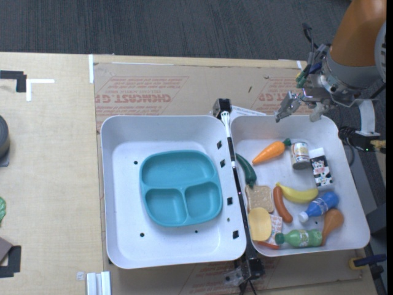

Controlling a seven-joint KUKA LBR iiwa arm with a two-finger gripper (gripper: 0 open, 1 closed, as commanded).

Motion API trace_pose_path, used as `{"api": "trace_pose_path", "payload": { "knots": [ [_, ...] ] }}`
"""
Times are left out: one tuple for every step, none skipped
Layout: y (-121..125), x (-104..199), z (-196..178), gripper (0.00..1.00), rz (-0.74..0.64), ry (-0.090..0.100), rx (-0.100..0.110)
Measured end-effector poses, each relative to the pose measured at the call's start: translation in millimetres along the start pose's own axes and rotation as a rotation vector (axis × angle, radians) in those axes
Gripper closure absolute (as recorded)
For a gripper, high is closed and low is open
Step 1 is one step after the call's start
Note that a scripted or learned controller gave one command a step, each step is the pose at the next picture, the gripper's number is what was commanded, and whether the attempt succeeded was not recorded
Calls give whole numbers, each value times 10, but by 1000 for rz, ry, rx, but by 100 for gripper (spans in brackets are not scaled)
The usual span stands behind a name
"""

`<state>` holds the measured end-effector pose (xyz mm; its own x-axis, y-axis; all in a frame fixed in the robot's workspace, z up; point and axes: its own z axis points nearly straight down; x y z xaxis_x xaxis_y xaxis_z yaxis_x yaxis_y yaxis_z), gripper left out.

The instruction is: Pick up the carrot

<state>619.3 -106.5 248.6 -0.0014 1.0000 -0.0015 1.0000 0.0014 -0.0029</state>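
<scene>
The carrot (269, 152), orange with a green top, lies tilted in the upper left part of the right bin (261, 129). My gripper (300, 111) hangs above the bin's far edge, up and to the right of the carrot and apart from it. Its two fingers are spread open and there is nothing between them.
A tin can (300, 155) and a black-and-white carton (320, 169) lie just right of the carrot. A green vegetable (247, 168), bread (260, 197), a banana (298, 193), a sausage (282, 204) and bottles (319, 206) fill the bin's lower half. The left bin (121, 165) holds a teal divided plate (181, 187).
</scene>
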Motion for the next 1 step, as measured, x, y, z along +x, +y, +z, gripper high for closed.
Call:
{"api": "trace_pose_path", "payload": {
  "knots": [
    [-153, 110, 1569, 0, 106, 1, -1]
  ]
}}
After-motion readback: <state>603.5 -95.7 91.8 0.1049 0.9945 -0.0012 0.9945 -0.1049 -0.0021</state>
